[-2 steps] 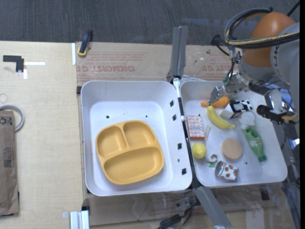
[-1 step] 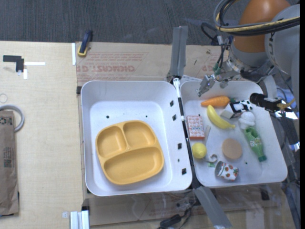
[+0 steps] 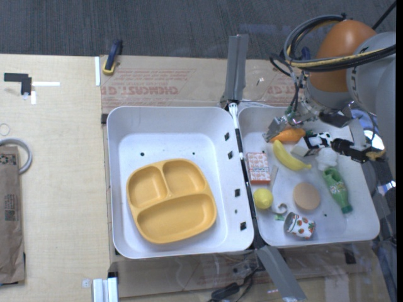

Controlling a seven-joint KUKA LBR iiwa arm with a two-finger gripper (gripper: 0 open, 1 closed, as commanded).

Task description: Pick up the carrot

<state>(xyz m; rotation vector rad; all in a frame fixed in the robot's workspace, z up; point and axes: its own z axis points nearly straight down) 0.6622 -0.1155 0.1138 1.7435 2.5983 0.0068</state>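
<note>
Two white bins sit side by side; the pincer [image 3: 291, 126] is low over the right bin's [image 3: 362, 228] far corner, the carrot [image 3: 291, 134] directly beneath it, touching the banana [image 3: 288, 156] just nearer; whether its fingers are spread or pinching, I cannot tell.

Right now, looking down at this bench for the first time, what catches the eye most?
First, the big yellow divided plastic plate, alone in the left white bin. Then the grey arm with its orange band, reaching in from the right over the right white bin. Its gripper sits at a small orange carrot, beside a yellow banana and a green bottle.
</note>
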